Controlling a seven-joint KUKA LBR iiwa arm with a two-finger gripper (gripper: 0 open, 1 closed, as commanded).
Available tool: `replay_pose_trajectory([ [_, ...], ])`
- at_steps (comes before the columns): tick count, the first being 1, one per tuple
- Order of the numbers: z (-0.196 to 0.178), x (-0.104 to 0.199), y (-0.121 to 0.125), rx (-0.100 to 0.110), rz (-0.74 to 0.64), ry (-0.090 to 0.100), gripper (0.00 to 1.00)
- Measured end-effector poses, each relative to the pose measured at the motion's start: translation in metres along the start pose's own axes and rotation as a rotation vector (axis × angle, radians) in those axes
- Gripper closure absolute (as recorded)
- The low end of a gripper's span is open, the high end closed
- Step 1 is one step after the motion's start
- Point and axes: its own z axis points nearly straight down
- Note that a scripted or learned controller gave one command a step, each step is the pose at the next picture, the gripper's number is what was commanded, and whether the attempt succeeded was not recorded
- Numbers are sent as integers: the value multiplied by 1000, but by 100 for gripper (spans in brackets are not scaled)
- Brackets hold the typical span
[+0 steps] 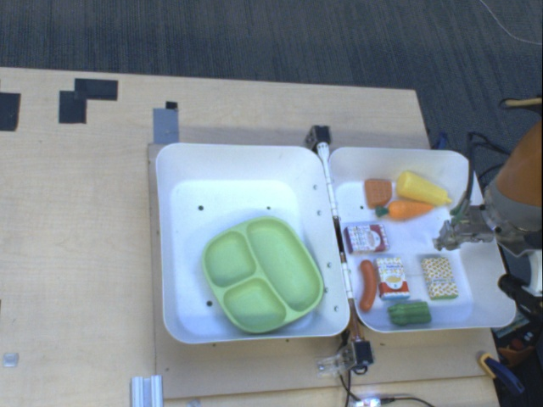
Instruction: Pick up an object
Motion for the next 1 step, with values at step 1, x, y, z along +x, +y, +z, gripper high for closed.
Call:
replay_pose_trajectory([
  [1,0,0,0,0,0,0,0],
])
